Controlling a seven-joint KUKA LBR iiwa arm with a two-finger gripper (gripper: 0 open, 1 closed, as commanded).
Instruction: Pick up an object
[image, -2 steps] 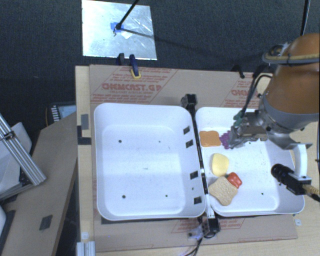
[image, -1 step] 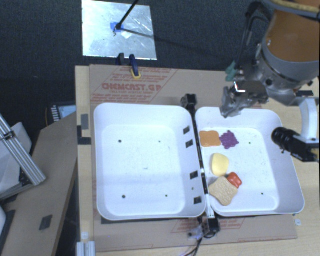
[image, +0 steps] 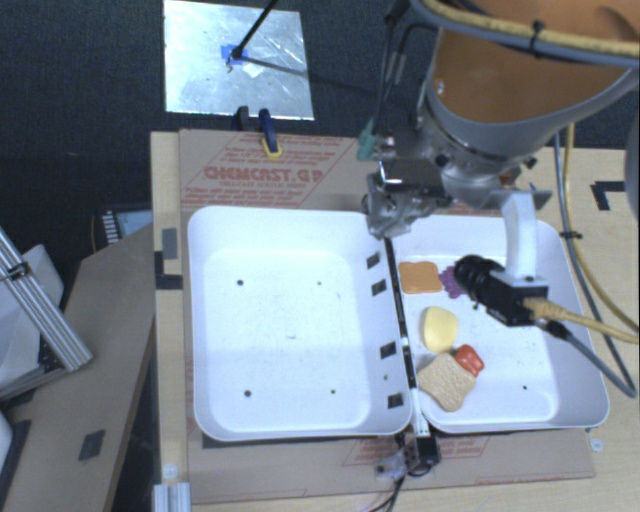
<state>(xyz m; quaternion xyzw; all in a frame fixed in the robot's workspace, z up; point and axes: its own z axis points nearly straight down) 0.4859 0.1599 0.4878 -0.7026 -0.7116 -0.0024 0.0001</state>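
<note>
Tool (image: 392, 212) at far edge of right bin (image: 575, 395), by divider; finger state cannot tell, nothing seen held. Orange block (image: 420, 277) nearest, just toward camera; yellow piece (image: 439, 328), cracker (image: 445, 382) further down

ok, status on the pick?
Gripper over the rear edge where the bins meet, nothing seen in it. Orange block, yellow lump, tan cracker-like piece all lying in right white bin.
</note>
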